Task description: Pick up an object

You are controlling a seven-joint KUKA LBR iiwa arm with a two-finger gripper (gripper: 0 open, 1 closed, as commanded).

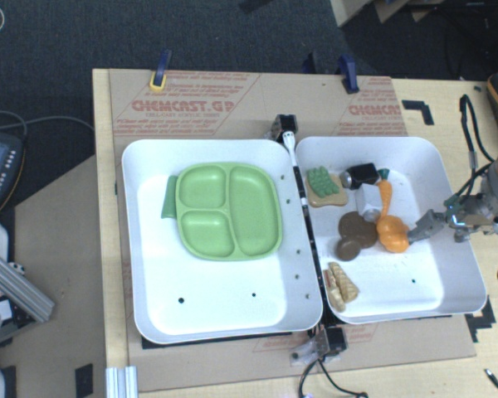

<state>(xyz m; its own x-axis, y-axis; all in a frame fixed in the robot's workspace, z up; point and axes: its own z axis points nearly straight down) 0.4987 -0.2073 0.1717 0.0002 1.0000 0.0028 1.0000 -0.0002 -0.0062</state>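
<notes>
The orange object (389, 222), a small toy with a rounded yellow-orange body and a thin orange stalk that points up toward the far wall, lies in the right bin (448, 288), about in its middle, and it looks like the nearest candidate for your pick. Going from left to right: the left bin (149, 288) bears only a green divided plate (230, 210), which is wide and flat and a poor choice for two fingers. Past the divider, a green-topped cookie shape (324, 186) lies near the far wall, a tan ridged piece (342, 287) near the front wall, and two brown round pieces (355, 235) just beside the orange object on its left, perhaps touching it. A small black object (362, 175) sits close to the tip of the stalk. The gripper (421, 227) reaches in from the right, low and just beside the rounded body; whether its fingers are spread or pressed together, I cannot tell at this size. You should bring it above the rounded part, not the stalk, and close across the narrow side. Keep away from the brown pieces, because a slanted approach may push the toy against them and let it roll away.
</notes>
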